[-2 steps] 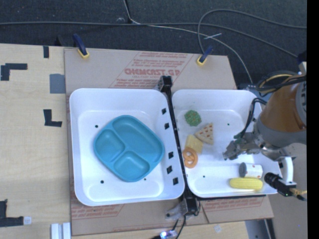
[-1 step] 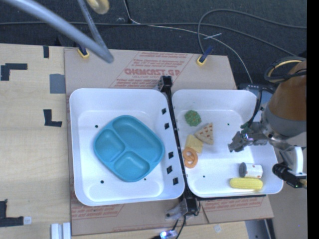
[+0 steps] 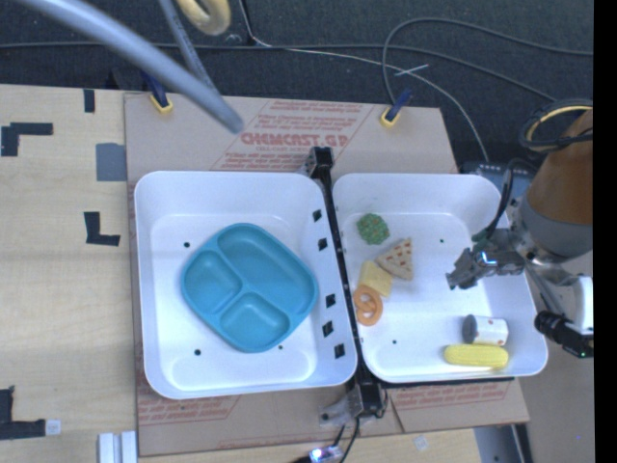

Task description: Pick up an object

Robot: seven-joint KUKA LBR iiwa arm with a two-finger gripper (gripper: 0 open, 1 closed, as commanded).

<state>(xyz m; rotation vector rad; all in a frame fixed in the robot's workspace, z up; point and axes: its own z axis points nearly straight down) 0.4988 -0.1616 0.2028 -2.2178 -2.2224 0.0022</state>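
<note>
Lying across a pale wooden counter (image 3: 58,287) is a brown cardboard sheet (image 3: 289,133) with red printing, and on it two shallow white bins sit side by side, joined by a black clip strip (image 3: 333,258). Dark carpet with thin cables runs behind the counter, and black tape marks dot the wood on the left.

A blurred grey bar (image 3: 116,32) crosses the upper left corner with a yellowish blob near it; what they are cannot be made out. The grey arm with its orange band (image 3: 564,186) is partly cut by the right edge. Its dark gripper (image 3: 469,268) hangs over the right bin's right side, and whether the jaws are apart or together cannot be told.

The left white bin (image 3: 159,210) holds a blue plastic divided plate (image 3: 249,285). The right white bin (image 3: 434,193) holds a green broccoli-like toy (image 3: 373,228), a tan pizza-slice toy (image 3: 396,258), a yellow cheese-like wedge (image 3: 376,280) and an orange pretzel-shaped ring (image 3: 367,306) near the divider. Near the front right corner lie a yellow corn cob toy (image 3: 475,356) and, just behind it, a small white and grey block (image 3: 485,330), both apart from the gripper
</note>
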